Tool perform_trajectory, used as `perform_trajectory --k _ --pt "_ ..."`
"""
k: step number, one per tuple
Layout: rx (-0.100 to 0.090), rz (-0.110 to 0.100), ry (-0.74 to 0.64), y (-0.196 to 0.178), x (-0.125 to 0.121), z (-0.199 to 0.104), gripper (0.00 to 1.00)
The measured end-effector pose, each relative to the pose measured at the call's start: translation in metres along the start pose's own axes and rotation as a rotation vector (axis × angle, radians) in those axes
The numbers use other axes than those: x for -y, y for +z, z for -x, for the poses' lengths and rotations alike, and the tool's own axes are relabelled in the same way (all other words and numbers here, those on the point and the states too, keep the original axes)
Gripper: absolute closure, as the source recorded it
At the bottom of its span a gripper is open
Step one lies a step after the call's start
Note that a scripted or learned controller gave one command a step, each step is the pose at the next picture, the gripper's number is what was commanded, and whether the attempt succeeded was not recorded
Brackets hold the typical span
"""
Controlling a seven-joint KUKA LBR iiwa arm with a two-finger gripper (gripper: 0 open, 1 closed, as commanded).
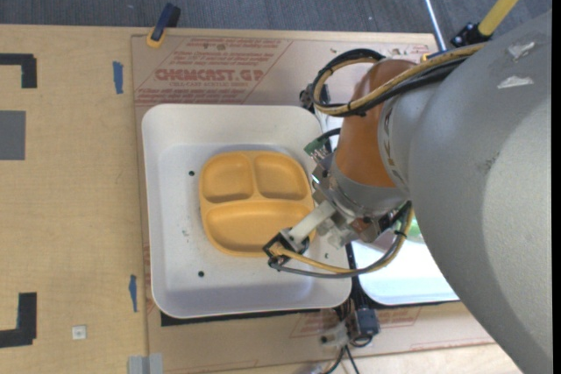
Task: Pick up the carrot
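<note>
The claw (344,223) hung beside a yellow divided plastic plate (254,201) in the shallow white left bin (166,215); its state, and the carrot's direction, could not be told.

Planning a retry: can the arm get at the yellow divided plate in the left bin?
Probably yes. The plate lies flat in the left bin with nothing on it, and the arm hangs with its wrist at the plate's right edge.

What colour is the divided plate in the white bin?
Yellow-orange, plain, with no pattern. The plate shows best in the camera view.
</note>
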State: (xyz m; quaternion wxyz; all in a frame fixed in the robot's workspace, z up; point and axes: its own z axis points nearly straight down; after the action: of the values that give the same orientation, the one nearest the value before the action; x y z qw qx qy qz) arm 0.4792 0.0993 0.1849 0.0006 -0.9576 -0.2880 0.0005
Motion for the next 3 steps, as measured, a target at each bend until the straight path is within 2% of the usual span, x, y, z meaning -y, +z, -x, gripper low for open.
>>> perform_trajectory --k 1,2,3 --pt "0.0 0.0 0.016 -0.016 -0.023 -0.091 1.0" --pt "0.003 -0.002 0.177 -0.05 -0.046 0.001 1.0" --pt "0.003 -0.002 0.221 0.039 0.004 -0.002 1.0"
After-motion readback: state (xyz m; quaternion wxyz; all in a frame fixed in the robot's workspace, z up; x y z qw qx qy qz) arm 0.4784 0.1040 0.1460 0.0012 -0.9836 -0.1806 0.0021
